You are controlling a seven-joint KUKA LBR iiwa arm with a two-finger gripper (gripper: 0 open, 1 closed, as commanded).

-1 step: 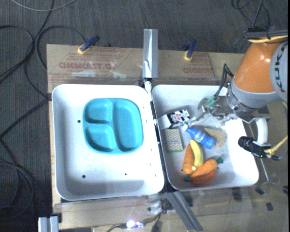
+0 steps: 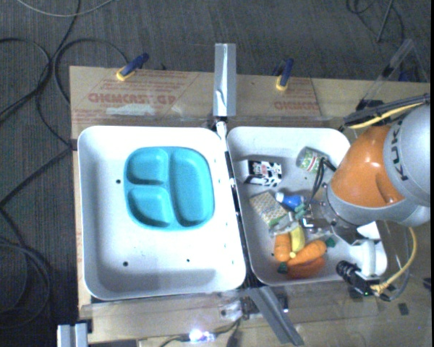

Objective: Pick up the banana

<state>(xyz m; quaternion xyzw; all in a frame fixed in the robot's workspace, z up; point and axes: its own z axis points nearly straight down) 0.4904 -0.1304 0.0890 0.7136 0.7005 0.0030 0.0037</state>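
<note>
The banana (image 2: 296,238), small and yellow, lies in the right bin (image 2: 254,260) near its front wall, wedged between two orange carrots (image 2: 282,246). My gripper (image 2: 312,220) reaches down from the orange-banded wrist (image 2: 362,181) and hangs just above and to the right of the banana's upper end. Its tip is dark and partly hidden by the wrist. Nothing shows as lifted off the bin floor.
The right bin also holds a cow-patterned item (image 2: 265,170), a green can (image 2: 310,158), a blue object (image 2: 290,201), a grey packet (image 2: 267,207) and a red piece (image 2: 304,267) under the carrots. A blue divided tray (image 2: 170,186) lies in the left bin (image 2: 101,266).
</note>
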